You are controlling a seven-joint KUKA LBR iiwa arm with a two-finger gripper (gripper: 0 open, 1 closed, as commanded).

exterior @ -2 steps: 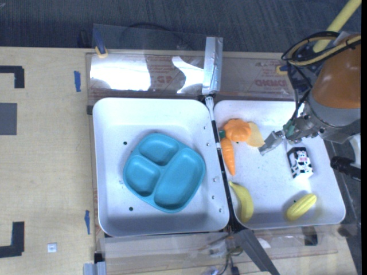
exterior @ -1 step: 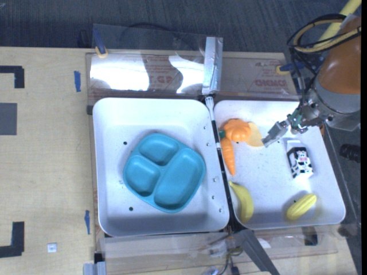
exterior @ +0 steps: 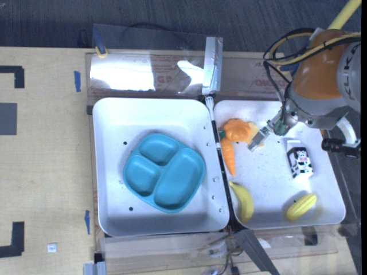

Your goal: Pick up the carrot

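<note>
The carrot is orange with a small green top, lying lengthwise along the left wall of the right bin. Just above it rests an orange, rounded toy. My gripper hangs over the upper middle of the right bin, a short way right of the carrot's top and close to the orange toy. Its fingers point down and left, and nothing is seen between them. The grey arm with its orange band reaches in from the upper right.
A blue three-part plate lies in the left bin. The right bin also holds a yellow banana, a yellow lemon-like piece and a small black-and-white toy. Cables loop above the arm.
</note>
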